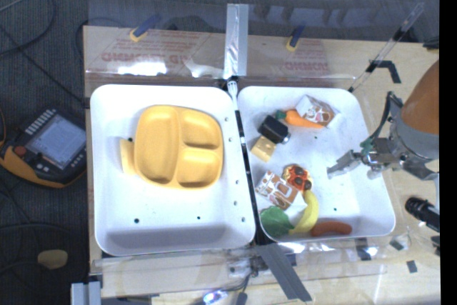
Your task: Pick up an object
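Observation:
The right bin [371, 214] holds several small items: a carrot [303, 121], a wrapped snack [317, 109], a black block [273, 128], a yellow cube [263, 148], a patterned packet [274, 186], a red-orange toy [296, 175], a banana [308, 211], a green piece [275, 219] and a red sausage [330, 228]. My gripper [355, 166] hangs over the right side of this bin, above bare white floor. Its fingers are spread open with nothing between them. The nearest items lie to its left, apart from it.
The left bin [107, 225] holds a yellow divided plate [178, 145]. A divider wall [244, 168] runs between the two bins. The arm's grey body and orange band [427, 107] cover the right bin's right edge. A handheld pendant [50, 143] lies on the floor at far left.

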`<state>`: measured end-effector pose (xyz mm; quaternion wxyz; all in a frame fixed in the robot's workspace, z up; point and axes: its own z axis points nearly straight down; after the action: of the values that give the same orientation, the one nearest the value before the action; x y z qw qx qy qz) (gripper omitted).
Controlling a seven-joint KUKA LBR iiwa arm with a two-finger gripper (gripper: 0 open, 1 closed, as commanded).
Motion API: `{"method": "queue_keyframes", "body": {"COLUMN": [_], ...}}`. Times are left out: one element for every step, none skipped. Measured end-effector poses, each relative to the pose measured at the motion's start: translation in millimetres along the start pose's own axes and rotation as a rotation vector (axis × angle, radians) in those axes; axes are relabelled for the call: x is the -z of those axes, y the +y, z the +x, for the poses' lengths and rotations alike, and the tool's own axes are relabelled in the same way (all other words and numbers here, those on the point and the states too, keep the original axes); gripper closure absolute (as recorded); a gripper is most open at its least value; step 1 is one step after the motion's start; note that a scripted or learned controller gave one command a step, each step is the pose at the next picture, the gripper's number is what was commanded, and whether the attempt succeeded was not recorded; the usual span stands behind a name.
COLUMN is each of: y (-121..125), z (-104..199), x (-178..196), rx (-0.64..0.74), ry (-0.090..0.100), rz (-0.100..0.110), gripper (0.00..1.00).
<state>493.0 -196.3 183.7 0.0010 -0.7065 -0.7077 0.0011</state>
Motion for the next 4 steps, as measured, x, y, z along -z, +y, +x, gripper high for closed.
{"method": "queue_keyframes", "body": {"y": [40.9,94.8,172.0,171.4], "z": [53.7,84.2,81.6,81.2], "x": [-85.2,-93.9,-96.6,-87.5], "rx": [0.014,-0.090,-0.061,-0.058], "ry": [0.000,-0.004,0.001,-0.006], "rz": [-0.003,-0.013,0.019,0.023], "gripper": [0.00,0.00,0.00,1.00]}}
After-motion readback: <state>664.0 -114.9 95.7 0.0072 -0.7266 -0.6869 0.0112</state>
